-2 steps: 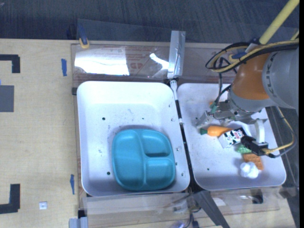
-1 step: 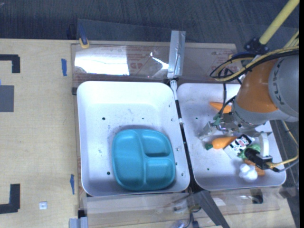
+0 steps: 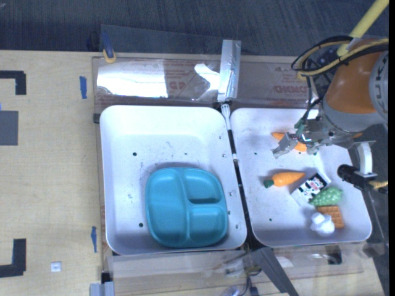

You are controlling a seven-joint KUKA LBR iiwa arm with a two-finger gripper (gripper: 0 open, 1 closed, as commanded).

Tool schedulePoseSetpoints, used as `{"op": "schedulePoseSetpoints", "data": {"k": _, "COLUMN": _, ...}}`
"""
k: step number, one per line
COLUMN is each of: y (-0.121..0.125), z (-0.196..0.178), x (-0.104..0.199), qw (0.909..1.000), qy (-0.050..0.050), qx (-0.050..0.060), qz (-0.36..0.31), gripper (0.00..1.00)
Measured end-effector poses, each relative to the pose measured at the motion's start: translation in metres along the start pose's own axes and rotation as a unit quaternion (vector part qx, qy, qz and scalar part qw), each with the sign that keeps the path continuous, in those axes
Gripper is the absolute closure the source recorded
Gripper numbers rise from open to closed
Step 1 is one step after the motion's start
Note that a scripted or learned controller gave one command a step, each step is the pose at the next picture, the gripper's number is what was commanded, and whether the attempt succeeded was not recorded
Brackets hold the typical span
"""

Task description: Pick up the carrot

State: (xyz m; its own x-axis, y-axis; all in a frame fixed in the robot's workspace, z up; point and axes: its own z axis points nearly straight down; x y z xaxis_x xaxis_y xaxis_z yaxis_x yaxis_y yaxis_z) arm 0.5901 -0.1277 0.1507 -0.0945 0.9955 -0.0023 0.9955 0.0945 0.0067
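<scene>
The carrot [image 3: 286, 179], orange with a green stub at its left end, lies flat in the middle of the right bin [image 3: 259, 214]. My gripper [image 3: 290, 143] hangs over the back of that bin, about a hand's width behind the carrot and apart from it. A small orange piece [image 3: 300, 146] shows right at the gripper; whether it is held or just lying under it I cannot tell.
Right of the carrot lie a black-and-white card [image 3: 311, 184], a green knobbly toy [image 3: 327, 196], an orange block [image 3: 334, 215] and a white ball [image 3: 322, 224]. A blue divided plate [image 3: 185, 207] sits in the left bin [image 3: 123, 140]. The arm's orange band [image 3: 349, 85] looms over the right bin's back corner.
</scene>
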Motion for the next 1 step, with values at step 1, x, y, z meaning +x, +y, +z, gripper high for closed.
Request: {"op": "schedulePoseSetpoints", "data": {"k": 1, "y": -0.043, "z": 0.0457, "x": 0.0207, "qw": 0.9933, "qy": 0.001, "qx": 0.002, "qz": 0.115, "gripper": 0.0}}
